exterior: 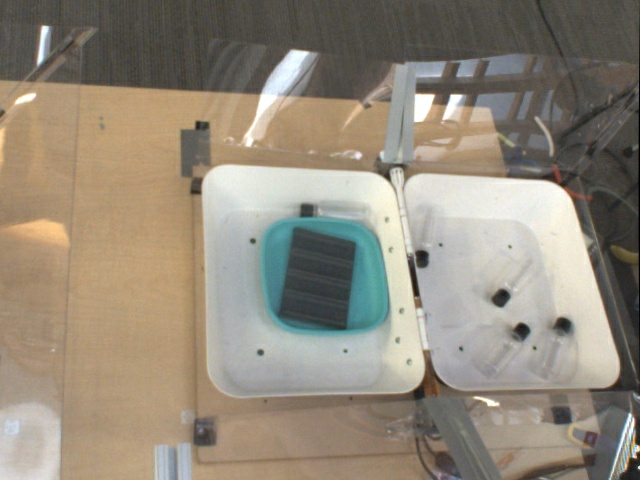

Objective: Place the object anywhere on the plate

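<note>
teal plate [372, 268] sits in left bin [228, 268] | dark ridged block [318, 278] lies flat on plate, so placing looks done | clear vials [505, 290] wait in right bin [560, 218] | tool: cannot tell

A single camera looks down from above at a slant, far enough back to take in both white bins whole: the left bin [230, 348] near the middle of the frame, the right bin [560, 218] toward the right side. The wooden worktop [100, 268] spreads out to the left (dark floor [250, 8] runs along the top edge).
</note>
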Tool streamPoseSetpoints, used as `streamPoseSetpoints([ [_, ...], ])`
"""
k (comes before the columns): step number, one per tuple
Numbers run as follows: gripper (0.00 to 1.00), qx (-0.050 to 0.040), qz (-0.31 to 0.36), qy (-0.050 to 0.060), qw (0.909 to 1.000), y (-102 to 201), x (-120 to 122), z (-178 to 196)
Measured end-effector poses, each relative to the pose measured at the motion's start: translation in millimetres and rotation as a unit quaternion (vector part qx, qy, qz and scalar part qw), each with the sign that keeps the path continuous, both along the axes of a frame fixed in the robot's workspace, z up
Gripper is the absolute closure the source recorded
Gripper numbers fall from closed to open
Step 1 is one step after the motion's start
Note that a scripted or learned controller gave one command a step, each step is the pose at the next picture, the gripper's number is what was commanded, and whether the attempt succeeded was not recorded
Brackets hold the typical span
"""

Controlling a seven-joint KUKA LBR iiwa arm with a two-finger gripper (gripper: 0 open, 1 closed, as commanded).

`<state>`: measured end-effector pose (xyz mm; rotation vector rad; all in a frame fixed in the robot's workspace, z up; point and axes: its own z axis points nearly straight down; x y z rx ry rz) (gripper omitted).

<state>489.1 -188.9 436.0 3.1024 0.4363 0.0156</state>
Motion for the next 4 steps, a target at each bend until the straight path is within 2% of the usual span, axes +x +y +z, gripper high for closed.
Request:
streamPoseSetpoints([
  [1, 0.00, 0.0013, -0.035, 0.001, 0.9994, -16.5, -0.5, 0.1],
  [4, 0.00, 0.0014, -0.035, 0.001, 0.9994, -16.5, -0.5, 0.0],
])
